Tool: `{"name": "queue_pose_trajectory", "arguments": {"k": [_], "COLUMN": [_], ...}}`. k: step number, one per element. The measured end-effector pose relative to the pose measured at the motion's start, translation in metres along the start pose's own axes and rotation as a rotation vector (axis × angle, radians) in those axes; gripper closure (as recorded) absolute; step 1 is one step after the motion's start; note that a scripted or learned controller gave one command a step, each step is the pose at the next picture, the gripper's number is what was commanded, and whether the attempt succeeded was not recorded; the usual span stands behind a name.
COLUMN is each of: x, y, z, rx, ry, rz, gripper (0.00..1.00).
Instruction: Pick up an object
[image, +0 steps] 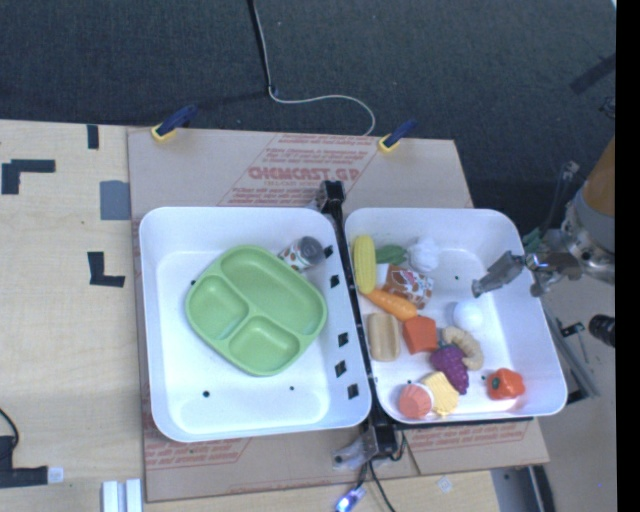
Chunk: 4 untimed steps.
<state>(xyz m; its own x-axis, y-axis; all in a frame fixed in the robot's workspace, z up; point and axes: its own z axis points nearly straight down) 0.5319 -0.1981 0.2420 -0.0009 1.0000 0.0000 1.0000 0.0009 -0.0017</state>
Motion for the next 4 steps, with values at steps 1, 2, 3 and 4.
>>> {"name": "queue_pose_trajectory", "arguments": {"k": [1,2,3,4], "x": [0.036,0.081,0.079,0.169], "y": [-0.052,-0.016,-0.017,0.015], "z": [0.059,0.16,0.146,0.052], "rx": [0.01,0.0,0.0,-0.01], "ry": [0.005,0.0,-0.001,0.002], "rz": [0.001,-0.003,0.0,-0.01], "gripper": [0.0,0.0,1.0,1.0]}}
